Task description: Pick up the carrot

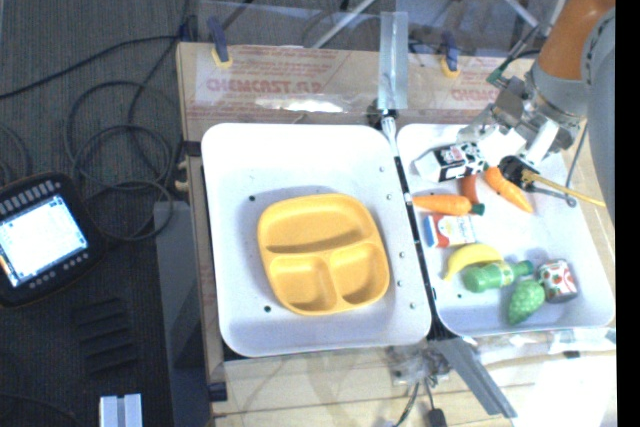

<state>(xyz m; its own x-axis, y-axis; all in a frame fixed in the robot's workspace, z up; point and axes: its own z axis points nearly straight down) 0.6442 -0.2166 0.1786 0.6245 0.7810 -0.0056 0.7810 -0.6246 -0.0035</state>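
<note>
One carrot (443,204) lies flat along the left side of the right bin (590,315), its green end pointing right. A second carrot (509,189) lies at a slant further right, with a short orange piece (468,185) between the two. My gripper (490,162) hovers over the bin's back part, just above the slanted carrot and the orange piece. Its fingers stand apart and hold nothing. A black-and-white object (447,159) lies beside the left finger.
The right bin also holds a white card (456,230), a banana (470,258), a green bottle-shaped toy (492,275), a green lumpy toy (524,301) and a small red can (558,280). A yellow divided plate (322,251) sits in the left bin (230,165).
</note>
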